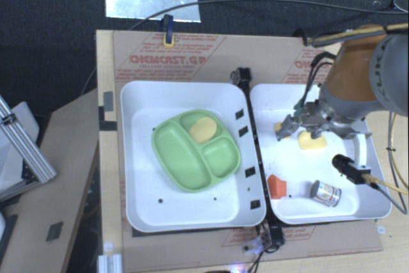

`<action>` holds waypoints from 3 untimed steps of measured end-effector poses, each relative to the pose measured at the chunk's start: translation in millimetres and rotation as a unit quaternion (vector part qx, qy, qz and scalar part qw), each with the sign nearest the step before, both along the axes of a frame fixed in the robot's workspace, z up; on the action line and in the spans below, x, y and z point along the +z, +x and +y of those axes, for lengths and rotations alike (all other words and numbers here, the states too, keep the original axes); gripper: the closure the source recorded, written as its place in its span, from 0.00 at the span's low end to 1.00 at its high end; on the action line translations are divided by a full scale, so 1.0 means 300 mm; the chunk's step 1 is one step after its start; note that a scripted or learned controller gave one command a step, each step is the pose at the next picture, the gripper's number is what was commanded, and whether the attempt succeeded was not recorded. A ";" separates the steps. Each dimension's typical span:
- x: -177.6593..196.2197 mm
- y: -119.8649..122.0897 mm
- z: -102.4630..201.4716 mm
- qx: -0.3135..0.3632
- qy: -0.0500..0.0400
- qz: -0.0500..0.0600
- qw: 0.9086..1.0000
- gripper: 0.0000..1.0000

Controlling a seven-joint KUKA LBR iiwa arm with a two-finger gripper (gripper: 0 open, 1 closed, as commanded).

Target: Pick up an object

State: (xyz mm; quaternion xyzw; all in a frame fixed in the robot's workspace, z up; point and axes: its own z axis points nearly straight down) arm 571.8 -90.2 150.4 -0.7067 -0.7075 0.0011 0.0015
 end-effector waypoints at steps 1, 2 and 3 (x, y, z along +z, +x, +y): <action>-0.145 0.022 0.007 0.000 0.000 -0.001 1.000 0.00; -0.222 0.023 0.008 0.000 0.000 -0.002 1.000 0.00; -0.183 0.026 0.007 -0.001 0.000 -0.003 1.000 1.00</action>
